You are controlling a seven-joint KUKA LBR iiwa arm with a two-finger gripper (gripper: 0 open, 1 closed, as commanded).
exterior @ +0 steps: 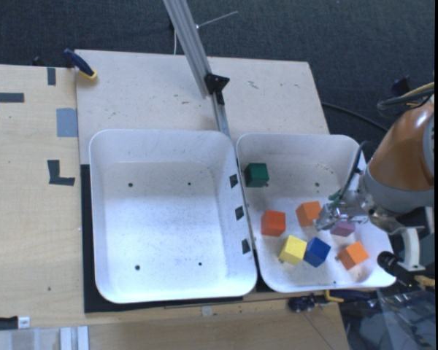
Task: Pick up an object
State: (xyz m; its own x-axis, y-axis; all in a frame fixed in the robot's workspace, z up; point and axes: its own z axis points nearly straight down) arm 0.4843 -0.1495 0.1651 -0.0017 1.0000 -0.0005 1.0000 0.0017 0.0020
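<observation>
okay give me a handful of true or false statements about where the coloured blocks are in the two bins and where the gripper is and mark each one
1. All the blocks lie in the right bin. True.
2. The green block sits apart from the others, nearer the bin's far wall. True.
3. The yellow block lies in the left bin. False: it lies in the right bin, touching the blue block.
4. The gripper is over the left bin. False: it is low in the right bin, beside an orange block and the pink block.
5. There are three orange blocks. True: the others are at and.
</observation>
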